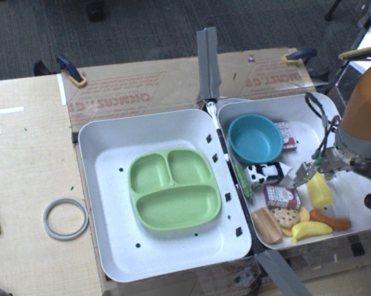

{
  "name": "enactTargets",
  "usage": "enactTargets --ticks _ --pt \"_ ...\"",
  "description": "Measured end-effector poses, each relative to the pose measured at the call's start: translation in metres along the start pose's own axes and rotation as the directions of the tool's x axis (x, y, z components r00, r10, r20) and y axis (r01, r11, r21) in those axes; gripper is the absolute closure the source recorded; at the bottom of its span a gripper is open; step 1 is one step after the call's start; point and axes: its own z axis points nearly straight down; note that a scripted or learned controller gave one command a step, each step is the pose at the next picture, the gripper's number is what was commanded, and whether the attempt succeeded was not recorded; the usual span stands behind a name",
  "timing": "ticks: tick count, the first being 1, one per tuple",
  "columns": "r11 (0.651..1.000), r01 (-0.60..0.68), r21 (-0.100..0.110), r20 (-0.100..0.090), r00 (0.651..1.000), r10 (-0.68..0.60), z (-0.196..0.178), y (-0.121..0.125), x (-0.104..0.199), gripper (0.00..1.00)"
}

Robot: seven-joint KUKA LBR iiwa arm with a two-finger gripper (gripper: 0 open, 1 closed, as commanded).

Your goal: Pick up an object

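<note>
1. Two white bins sit side by side on the bench [25, 173]: the left bin [105, 210] carries a green divided plate [175, 188], and the right bin [343, 224] is crowded with small things.
2. The arm [370, 111] comes in from the right, its orange band partly cut off by the frame edge, and it hides the right bin's far right side.
3. The gripper [310, 171] hangs low over the right bin, just beside a yellow block [320, 191]; its fingers are small and blurred, so I cannot tell whether they are released or clenched, or whether they touch the block.
4. A blue bowl [255, 138] stands at the back of that bin, and a black-and-white toy [266, 173] lies just in front of it.
5. Along the front lie a bread roll [266, 225], a banana [309, 230] and a carrot [332, 219], close together; the packets between them are too small to read.
6. A grey ring [65, 217] lies on the bench, left of the bins.
</note>
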Motion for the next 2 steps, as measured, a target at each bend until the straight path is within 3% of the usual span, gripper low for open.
enactTargets --ticks 1,2 --pt "1.000 -0.003 0.002 -0.001 1.000 0.003 -0.008 0.000 0.000 1.00" --pt "0.999 -0.048 0.001 0.001 0.999 0.048 -0.108 0.041 0.028 1.00"
